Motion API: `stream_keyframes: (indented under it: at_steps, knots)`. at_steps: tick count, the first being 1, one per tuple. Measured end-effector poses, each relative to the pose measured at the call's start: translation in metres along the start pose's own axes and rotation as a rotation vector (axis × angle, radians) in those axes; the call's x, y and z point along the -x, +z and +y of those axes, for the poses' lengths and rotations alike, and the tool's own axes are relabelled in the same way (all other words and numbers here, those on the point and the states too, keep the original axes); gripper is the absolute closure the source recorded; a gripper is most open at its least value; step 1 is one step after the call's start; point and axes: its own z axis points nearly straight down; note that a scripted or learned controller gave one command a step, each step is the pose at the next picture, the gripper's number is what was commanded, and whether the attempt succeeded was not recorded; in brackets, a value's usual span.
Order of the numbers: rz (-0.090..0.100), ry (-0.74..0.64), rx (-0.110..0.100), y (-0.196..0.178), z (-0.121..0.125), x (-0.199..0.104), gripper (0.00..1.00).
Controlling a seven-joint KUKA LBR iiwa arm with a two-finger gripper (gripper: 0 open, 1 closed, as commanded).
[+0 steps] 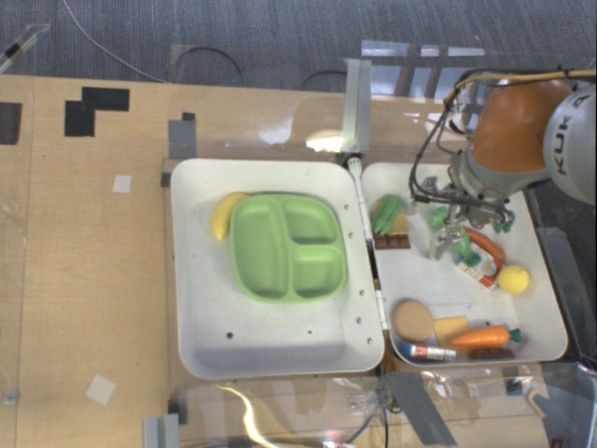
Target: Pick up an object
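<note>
Grey claw (451, 241) low in right bin (550, 339) — beside red pepper (487, 246)

The one readable mark is on the arm (571, 147), at the right edge of the view: dark capital letters "KU" on its grey shell, just beside the orange band, cut off by the picture's edge. The small packet (478, 265) in the right bin (550, 329) carries print, too small to read.
</note>
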Motion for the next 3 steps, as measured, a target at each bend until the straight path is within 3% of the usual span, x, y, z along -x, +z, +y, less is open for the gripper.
stream_keyframes:
  at_steps: [1,2,3]
  knots:
    - [-0.017,0.003,-0.006,-0.016,-0.003,0.004,1.00]
    - [-0.003,0.175,-0.008,-0.109,-0.080,0.014,1.00]
    - [0.002,0.173,-0.004,-0.105,-0.077,0.014,0.00]
